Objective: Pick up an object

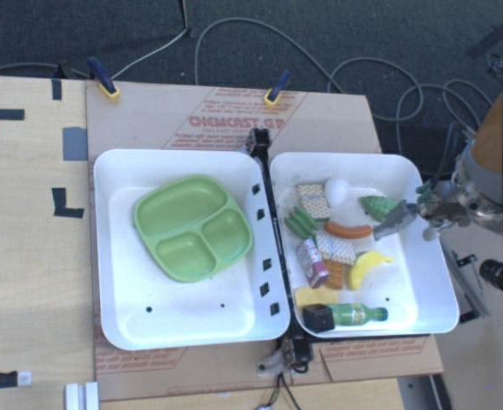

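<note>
The right bin (pixel 430 289) holds a heap of small toys. Among them are a checkered waffle block (pixel 312 199), a white ball (pixel 336 191), a dark green leafy piece (pixel 376 203) and an orange sausage (pixel 348 229). Lower down lie a yellow banana (pixel 369 266), a pink can (pixel 312 261) and a green bottle (pixel 347 315) on its side near the front wall. My gripper (pixel 398 219) hangs over the bin's right part, just right of the sausage and below the leafy piece. I see nothing gripped in it.
A green divided plate (pixel 191 227) lies in the left bin (pixel 119 306). A black divider (pixel 268 229) runs between the bins. Cables trail over the dark floor behind the bench, and two clamps (pixel 277 92) hold the cardboard's far edge.
</note>
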Robot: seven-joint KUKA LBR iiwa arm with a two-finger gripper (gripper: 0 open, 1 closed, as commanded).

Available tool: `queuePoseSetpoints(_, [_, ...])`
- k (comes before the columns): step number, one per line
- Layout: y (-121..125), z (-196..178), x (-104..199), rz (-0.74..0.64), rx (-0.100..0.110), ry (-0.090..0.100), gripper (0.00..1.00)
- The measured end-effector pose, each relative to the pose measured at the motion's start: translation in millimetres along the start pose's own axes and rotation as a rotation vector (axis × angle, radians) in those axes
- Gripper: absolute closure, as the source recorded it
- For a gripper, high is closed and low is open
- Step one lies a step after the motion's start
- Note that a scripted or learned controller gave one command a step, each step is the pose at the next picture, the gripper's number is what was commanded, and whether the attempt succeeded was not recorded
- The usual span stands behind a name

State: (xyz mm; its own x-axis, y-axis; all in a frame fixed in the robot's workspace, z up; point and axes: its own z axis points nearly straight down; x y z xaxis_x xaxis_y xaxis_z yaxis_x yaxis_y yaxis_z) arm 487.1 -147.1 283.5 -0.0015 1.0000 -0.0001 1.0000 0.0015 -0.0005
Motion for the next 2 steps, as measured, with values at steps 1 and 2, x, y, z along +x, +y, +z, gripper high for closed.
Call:
queuePoseSetpoints(1, [21.8, 114.2, 8.4, 0.000, 0.003, 0.001, 0.00])
queuePoseSetpoints(2, [32.1, 182.3, 9.3, 0.002, -0.016, -0.006, 0.00])
